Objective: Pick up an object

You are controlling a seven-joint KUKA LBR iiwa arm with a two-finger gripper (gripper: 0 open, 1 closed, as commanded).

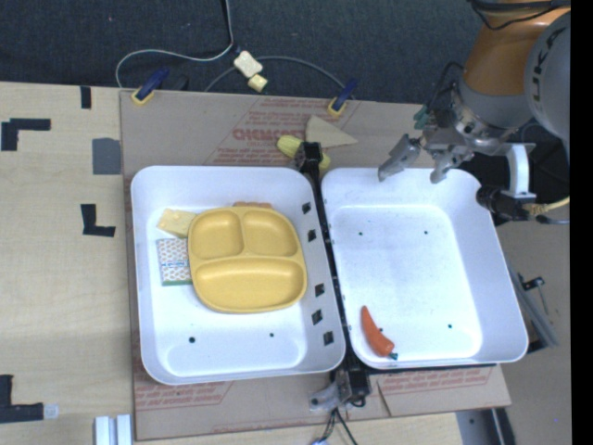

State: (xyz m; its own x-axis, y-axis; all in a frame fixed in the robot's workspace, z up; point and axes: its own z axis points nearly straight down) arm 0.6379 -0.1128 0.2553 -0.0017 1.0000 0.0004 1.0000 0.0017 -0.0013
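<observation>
A small orange carrot-shaped toy (375,333) lies near the front left corner of the right bin (482,276). A yellow divided plate (247,259) rests in the left bin (157,341), with a pale yellow piece (173,221) and a patterned sponge-like block (172,260) tucked at its left side. My gripper (414,163) hangs over the far rim of the right bin, its two grey fingers spread apart with nothing between them. It is well away from the carrot toy.
A black divider clip strip (320,248) runs between the two bins. Behind the bins on the cardboard lie a yellow object (292,144), a tan wedge (329,133) and a white cable (222,26). Blue clamps (151,86) hold the cardboard.
</observation>
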